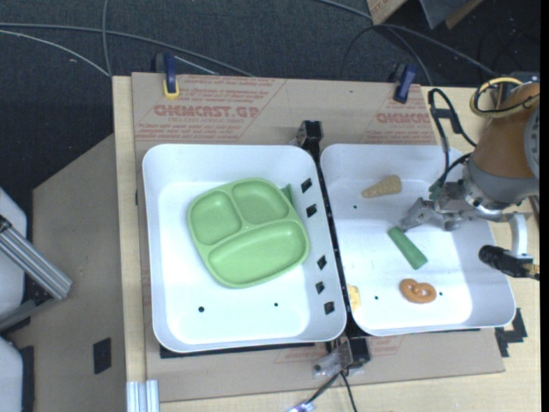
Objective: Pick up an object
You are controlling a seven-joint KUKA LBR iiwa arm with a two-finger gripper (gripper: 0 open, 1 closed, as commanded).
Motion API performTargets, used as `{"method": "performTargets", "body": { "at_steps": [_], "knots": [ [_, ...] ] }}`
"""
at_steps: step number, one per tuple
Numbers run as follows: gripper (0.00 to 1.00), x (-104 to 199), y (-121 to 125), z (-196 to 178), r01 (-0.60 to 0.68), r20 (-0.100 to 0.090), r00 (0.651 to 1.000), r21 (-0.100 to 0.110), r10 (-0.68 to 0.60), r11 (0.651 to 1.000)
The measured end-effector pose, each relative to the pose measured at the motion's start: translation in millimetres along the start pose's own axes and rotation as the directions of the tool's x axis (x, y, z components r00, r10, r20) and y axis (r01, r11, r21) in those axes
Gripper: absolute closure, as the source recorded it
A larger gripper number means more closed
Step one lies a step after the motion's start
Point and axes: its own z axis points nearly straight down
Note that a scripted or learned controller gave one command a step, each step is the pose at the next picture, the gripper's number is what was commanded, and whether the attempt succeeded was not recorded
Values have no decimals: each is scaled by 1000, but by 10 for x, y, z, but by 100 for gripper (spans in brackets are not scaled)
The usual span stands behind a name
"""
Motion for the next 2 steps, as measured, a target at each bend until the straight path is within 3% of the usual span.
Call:
{"method": "performTargets", "body": {
  "at_steps": [1,2],
  "knots": [
    [100,-6,21,-156,0,2,1000,-8,0,1000],
    [100,0,50,-807,1,6,1000,-14,-1,1000]
  ]
}}
